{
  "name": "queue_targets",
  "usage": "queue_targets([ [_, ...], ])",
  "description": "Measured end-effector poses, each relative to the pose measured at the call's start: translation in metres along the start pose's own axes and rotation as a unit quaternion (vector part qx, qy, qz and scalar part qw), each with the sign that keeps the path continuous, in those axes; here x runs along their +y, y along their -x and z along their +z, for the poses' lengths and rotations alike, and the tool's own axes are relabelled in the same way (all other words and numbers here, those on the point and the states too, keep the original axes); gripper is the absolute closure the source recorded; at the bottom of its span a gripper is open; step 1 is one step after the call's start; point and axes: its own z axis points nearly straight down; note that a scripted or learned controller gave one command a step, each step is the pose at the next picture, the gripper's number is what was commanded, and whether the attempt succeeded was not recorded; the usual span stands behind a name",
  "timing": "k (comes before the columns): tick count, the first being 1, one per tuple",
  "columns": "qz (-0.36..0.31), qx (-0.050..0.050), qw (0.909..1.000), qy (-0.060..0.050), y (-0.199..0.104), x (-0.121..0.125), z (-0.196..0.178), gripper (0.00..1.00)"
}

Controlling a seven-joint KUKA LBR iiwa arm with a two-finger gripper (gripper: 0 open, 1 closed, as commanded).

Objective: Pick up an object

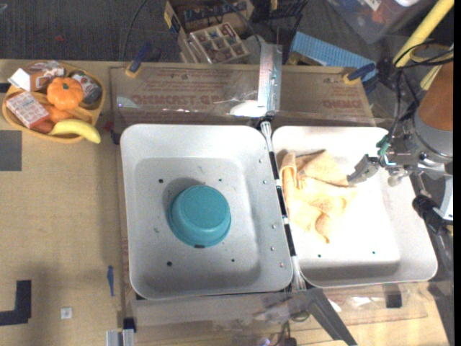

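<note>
Overhead, the gripper (362, 170) reaches in from the right and hangs above the upper middle of the right bin (374, 254). Whether it is wide or narrow cannot be told at this angle, and nothing can be seen held in it.

Just to its left lies a crumpled yellow cloth (317, 193), the nearest thing to pick up. The cloth spreads from the bin's left wall toward the gripper, and its right edge lies close beneath the gripper; whether they touch cannot be told. An orange strip (289, 182) of the cloth runs along the left wall.

Farther left of the gripper, in the left bin (144, 265), a teal bowl (200, 215) rests upside down near the middle of the floor, well apart from the gripper and cloth.

Far to the gripper's left, on the worktop (57, 229) beyond both bins, a basket (52, 110) holds a small pumpkin (65, 92), a banana (75, 129) and small boxes.

Behind the gripper, the arm's grey wrist (425, 146) shows at the right edge.
</note>
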Motion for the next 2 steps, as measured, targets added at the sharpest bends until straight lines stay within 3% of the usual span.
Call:
queue_targets([
  [1,-0.067,-0.001,0.9978,0.005,-0.056,-0.009,0.123,0.0],
  [2,-0.064,-0.002,0.9979,0.008,-0.053,-0.008,0.111,1.0],
])
